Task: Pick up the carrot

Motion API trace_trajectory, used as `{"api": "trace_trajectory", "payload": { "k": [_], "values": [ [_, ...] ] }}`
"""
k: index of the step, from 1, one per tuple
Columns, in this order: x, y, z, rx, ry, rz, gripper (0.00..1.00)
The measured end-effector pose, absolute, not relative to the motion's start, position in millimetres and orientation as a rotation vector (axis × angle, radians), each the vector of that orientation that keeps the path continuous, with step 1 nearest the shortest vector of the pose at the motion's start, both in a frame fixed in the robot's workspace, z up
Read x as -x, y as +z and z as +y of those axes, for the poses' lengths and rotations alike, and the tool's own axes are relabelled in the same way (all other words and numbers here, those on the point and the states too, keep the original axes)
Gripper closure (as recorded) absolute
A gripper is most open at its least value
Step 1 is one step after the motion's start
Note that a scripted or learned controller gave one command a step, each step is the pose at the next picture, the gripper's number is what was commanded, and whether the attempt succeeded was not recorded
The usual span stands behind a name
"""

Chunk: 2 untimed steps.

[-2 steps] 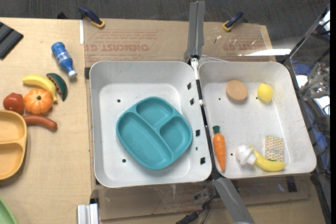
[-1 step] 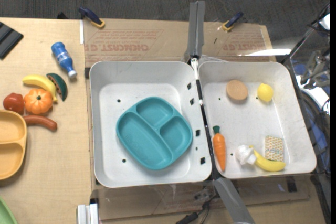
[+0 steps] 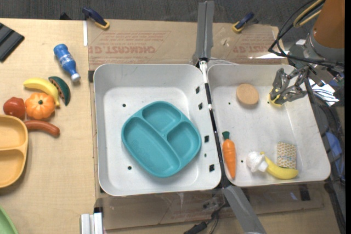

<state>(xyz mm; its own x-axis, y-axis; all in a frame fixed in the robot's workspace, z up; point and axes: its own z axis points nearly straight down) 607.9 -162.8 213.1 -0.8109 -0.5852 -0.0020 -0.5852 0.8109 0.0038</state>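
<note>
So the carrot is lying along the left wall of the right bin, near the front, untouched. The pincer hangs over that bin's far right corner – can't tell if it's spread or pressed together. Looks like approach stage – next it needs to swing toward the front-left and line up along the carrot

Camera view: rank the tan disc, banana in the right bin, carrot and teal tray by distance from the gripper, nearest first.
From the gripper, at the right bin's upper right:
1. Tan disc, just to its left in the same bin.
2. Banana, at that bin's lower edge.
3. Carrot, along the bin's left wall, slightly farther than the banana.
4. Teal tray, in the left bin.
</note>
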Motion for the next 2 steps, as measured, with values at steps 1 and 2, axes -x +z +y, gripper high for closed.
{"api": "trace_trajectory", "payload": {
  "k": [1, 2],
  "values": [
    [-616.0, 242.0, -221.1, 1.3, 0.004, 2.855, 1.0],
    [-660.7, 235.3, -190.0, 1.726, 0.005, 2.618, 1.0]
  ]
}}
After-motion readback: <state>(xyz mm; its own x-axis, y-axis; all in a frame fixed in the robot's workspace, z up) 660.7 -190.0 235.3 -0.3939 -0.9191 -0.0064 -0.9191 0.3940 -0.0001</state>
